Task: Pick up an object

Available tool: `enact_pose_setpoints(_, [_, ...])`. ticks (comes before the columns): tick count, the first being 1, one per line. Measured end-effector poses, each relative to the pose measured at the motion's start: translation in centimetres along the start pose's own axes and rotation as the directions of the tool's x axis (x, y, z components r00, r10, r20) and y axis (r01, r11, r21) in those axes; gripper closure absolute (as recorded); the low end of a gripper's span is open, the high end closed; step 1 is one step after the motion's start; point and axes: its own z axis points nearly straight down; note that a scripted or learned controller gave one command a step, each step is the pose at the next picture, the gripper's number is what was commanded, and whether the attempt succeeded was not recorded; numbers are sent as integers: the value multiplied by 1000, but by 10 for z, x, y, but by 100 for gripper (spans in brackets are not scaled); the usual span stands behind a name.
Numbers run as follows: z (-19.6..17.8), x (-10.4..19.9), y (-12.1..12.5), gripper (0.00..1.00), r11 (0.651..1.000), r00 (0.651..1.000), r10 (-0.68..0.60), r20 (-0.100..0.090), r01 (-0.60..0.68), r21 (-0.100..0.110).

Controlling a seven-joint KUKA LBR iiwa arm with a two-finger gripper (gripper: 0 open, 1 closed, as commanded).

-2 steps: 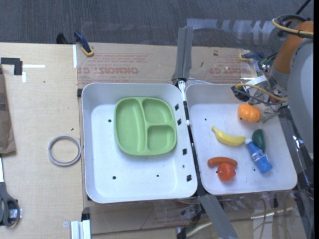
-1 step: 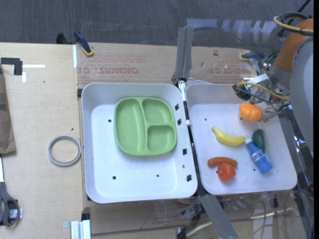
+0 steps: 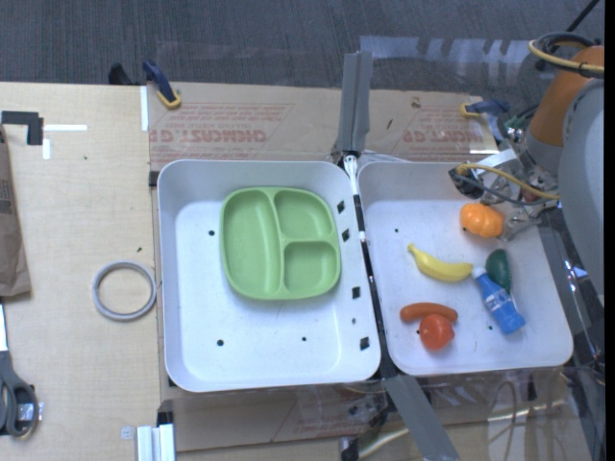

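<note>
A: Where is the hand just now?

B: At the upper right corner of the right bin, low over the bin floor, with the grey arm and its orange band coming in from the right; cables and metal parts crowd the wrist; whether it is spread or closed I cannot tell, and nothing can be made out in its grasp.

A: And the things it might take?

B: All in the right bin; an orange fruit lies just beside the hand, perhaps touching it, though that is unclear; a yellow banana lies near the bin's middle; a dark green piece sits right of the banana's end, and a blue bottle lies on a slant just below it, the two seeming to touch; a red sausage-shaped piece lies lower down with a red tomato pressed against its underside.

A: The left bin?

B: It holds a green divided plate, flat, in its upper half; on the table left of the bins lies a grey ring; scissors show at the lower left edge.
</note>
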Motion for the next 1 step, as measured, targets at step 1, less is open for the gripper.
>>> enact_pose_setpoints(1, [-9,0,0,100,1000,1000,-3,2,3,0])
